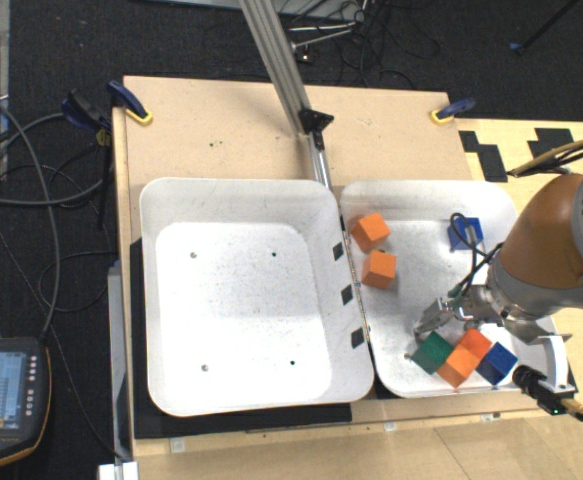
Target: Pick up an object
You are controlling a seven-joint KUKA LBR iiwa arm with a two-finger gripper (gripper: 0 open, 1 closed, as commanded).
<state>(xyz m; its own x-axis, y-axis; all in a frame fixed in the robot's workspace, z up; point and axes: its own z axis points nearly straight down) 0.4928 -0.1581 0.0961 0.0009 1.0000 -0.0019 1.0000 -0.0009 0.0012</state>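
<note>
Blocks clustered in the near right corner of the right bin (426, 200) look like the target: a green block (432, 353), an orange block (464, 358) and a blue block (496, 362) sit pressed together, touching one another, close to the bin's front rim. The gripper (443, 318) is low over this cluster, just above and behind the green block, with the grey and orange arm (556, 243) hanging over the bin's right side. Whether the fingers are spread or closed cannot be told from this slant, and nothing shows between them, so I judge the step in hand to be the approach or descent, with no grasp made yet. The next move calls for settling the fingers around a single block; since the three are packed tight, a finger may well land on a neighbour or push the group instead of straddling one. Room is scarce here: the front rim and right wall hem the cluster in. Two more orange blocks (371, 230) (379, 268) lie well apart from it near the left wall of the same bin, with open floor around them, and a small blue item (463, 231) lies toward the back. The left bin (161, 268) beside it offers broad open floor.
</note>
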